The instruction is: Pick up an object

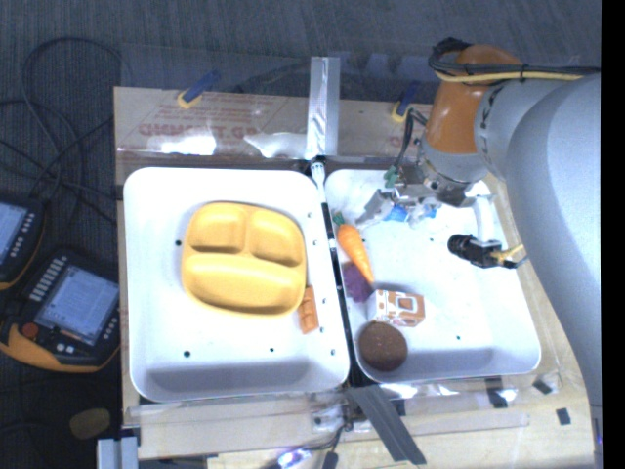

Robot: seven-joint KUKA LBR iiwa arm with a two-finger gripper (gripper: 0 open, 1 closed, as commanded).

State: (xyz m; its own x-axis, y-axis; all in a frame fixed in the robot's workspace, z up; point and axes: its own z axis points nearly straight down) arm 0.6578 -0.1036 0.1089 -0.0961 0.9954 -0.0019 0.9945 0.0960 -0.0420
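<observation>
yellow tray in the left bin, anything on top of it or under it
Nothing lies on the yellow tray; its three compartments look bare. A small orange piece rests against its right edge. Whatever is underneath the tray is covered, so that cannot be told.

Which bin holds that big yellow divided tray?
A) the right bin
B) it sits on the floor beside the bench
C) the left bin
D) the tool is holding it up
C: the yellow tray lies flat in the left bin, while the carrot and the brown ball lie in the right bin.
</observation>
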